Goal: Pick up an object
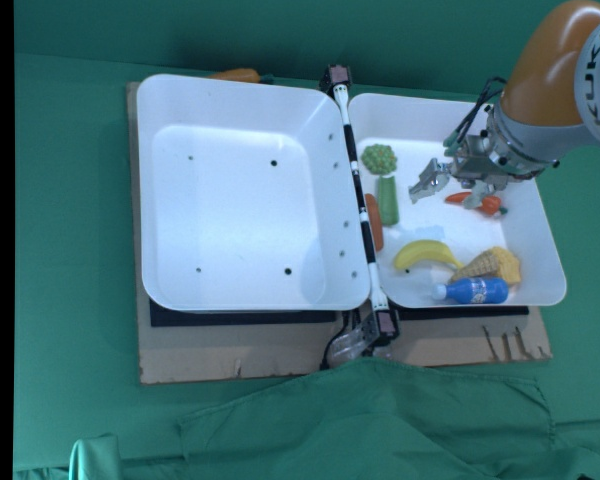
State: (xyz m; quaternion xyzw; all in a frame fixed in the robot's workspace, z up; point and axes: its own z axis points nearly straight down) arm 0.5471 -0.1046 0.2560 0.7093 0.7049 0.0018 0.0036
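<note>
Camera view looks down on the right bin (540, 230), where the jaws (427, 181) hang over the bare white floor with nothing between them; whether they are spread or closed I cannot tell at this size. Nearest candidate is the green broccoli piece (383, 173), just beside the jaws toward the divider rail (358, 183), its long axis running roughly parallel to the rail. An orange carrot-like piece (476, 201) lies close on the wrist side, partly under the arm (hard to reach from here, I judge). The banana (425, 255) sits nearer the camera than the jaws, curved crosswise, with the cone (492, 265) and blue bottle (472, 291) beyond it. A short shift toward the rail would likely line up the broccoli
</note>
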